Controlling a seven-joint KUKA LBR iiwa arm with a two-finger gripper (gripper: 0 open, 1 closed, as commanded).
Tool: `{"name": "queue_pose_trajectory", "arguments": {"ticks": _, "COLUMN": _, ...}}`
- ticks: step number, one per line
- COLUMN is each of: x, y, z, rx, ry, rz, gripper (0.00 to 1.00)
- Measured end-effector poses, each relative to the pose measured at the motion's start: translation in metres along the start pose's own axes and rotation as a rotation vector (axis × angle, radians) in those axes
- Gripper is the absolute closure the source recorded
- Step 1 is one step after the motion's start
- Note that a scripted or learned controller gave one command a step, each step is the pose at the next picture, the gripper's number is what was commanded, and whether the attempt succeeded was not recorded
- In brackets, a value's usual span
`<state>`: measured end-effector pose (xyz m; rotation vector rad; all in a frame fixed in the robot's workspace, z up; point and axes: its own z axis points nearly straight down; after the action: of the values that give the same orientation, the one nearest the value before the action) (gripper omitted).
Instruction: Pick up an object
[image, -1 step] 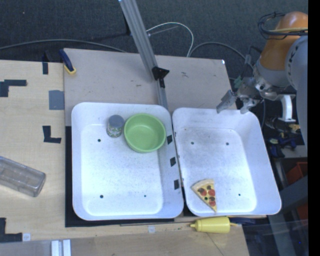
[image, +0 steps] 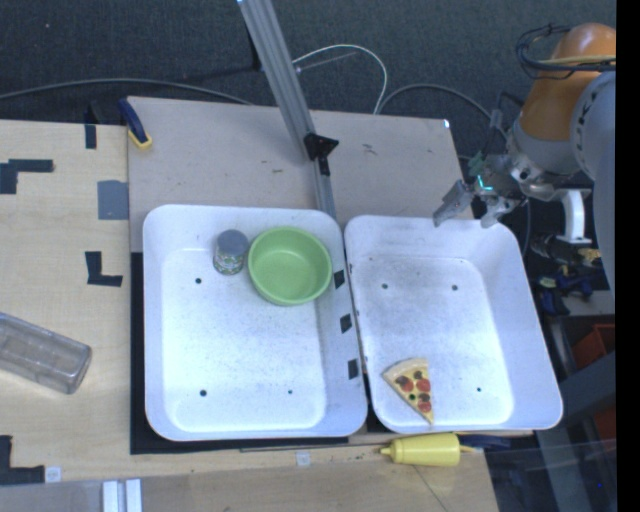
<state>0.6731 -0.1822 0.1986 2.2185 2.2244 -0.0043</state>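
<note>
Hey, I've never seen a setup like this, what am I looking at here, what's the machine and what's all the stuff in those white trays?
This is one camera fixed above a bench, looking down at a slant. The grey and orange thing at the right is a robot arm; its gripper hangs over the far edge of the right bin and holds nothing. That bin has a toy pizza slice. The left bin has a green bowl and a small can beside it. A yellow bottle lies on the bench's near edge.

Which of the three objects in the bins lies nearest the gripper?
The toy pizza slice, alone in the right bin under the gripper; the green bowl and small can sit in the left bin.
</note>
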Motion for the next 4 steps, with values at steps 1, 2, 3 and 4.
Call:
{"name": "queue_pose_trajectory", "arguments": {"ticks": 1, "x": -0.002, "y": -0.003, "z": 0.064, "rx": 0.006, "ry": 0.002, "rz": 0.001, "gripper": 0.0}}
{"name": "queue_pose_trajectory", "arguments": {"ticks": 2, "x": -0.002, "y": -0.004, "z": 0.11, "rx": 0.005, "ry": 0.0, "rz": 0.001, "gripper": 0.0}}
{"name": "queue_pose_trajectory", "arguments": {"ticks": 3, "x": -0.001, "y": -0.003, "z": 0.099, "rx": 0.004, "ry": 0.0, "rz": -0.002, "gripper": 1.0}}
{"name": "queue_pose_trajectory", "arguments": {"ticks": 4, "x": -0.005, "y": -0.007, "z": 0.054, "rx": -0.005, "ry": 0.0, "rz": 0.001, "gripper": 1.0}}
